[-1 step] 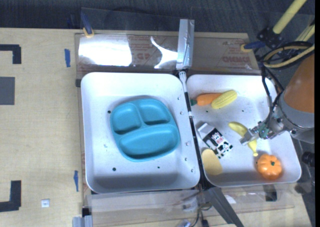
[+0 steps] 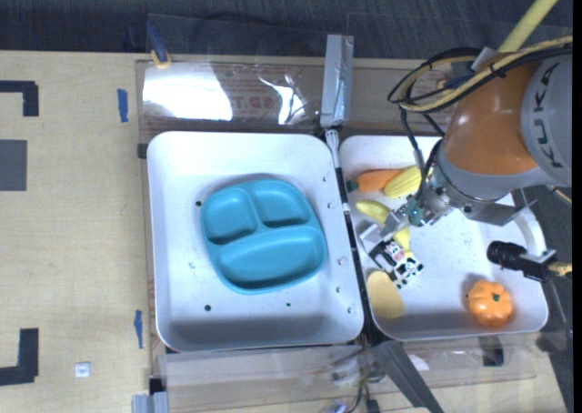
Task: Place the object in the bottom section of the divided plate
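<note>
The blue plate [image 2: 264, 234] lies flat in the left bin [image 2: 173, 220], far to the left of the gripper [image 2: 398, 256]. Its big bottom section [image 2: 268, 261] faces up with nothing in it, so it is ready for a toy. The job is not done yet.

The toys wait in the right bin [image 2: 455, 247], because that is where the arm picks from. A yellow banana [image 2: 371, 210] lies just up and left of the gripper. An orange carrot [image 2: 375, 180] and a piece of corn [image 2: 403, 182] lie a bit farther up. A flat yellow piece [image 2: 385, 296] lies just below it. The toy to move is probably one of these close ones, but I cannot tell which.

The gripper is down low among them. I cannot tell if it is wide, narrow or holding a toy.

The arm [image 2: 486, 134] comes in from the right and leans down and left. A small pumpkin [image 2: 489, 301] sits well to the gripper's right.
</note>
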Controlling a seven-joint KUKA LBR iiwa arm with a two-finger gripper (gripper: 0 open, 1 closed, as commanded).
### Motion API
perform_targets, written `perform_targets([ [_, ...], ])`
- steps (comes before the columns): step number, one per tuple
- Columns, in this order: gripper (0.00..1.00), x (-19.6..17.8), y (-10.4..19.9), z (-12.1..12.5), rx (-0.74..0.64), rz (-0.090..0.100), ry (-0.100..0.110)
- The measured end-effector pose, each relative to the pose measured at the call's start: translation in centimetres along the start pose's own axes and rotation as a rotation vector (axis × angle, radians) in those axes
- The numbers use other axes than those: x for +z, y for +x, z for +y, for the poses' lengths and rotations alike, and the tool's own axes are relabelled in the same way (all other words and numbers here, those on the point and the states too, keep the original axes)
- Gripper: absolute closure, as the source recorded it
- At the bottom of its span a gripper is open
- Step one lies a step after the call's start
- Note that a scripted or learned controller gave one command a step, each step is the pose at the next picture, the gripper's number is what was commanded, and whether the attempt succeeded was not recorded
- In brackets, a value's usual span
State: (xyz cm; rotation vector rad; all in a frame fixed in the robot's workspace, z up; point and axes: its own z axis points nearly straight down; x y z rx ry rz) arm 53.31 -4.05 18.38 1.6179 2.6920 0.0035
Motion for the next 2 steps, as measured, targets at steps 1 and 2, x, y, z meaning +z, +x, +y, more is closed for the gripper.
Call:
perform_targets([
  [1, 1.0, -0.05, 5.93, 6.37, -0.185, -0.001, -0.001],
  [2, 0.0, -0.08, 5.8, 6.31, -0.183, -0.002, -0.001],
])
